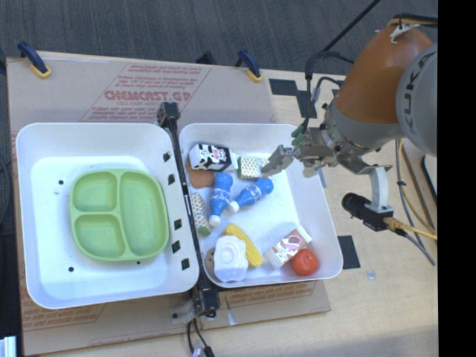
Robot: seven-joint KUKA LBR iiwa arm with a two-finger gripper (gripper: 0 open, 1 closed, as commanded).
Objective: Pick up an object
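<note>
The gripper [277,161] hung over the right bin's [321,199] two o'clock corner, its fingers angled toward eight o'clock; how far apart they stood could not be told, and nothing showed between them. At six o'clock in that bin sat a white jug [230,259], a yellow corn cob [247,244] (long axis running eleven to five), a small carton [286,247] and a red tomato [305,262]. Toward the centre lay two blue bottles [221,196], one nearly upright in the frame, the other pointing to two o'clock. At twelve o'clock lay a black-and-white carton [209,156] and a small patterned packet [251,167], just beside the fingers. The left bin [44,274] held a green divided plate [119,214].
</note>
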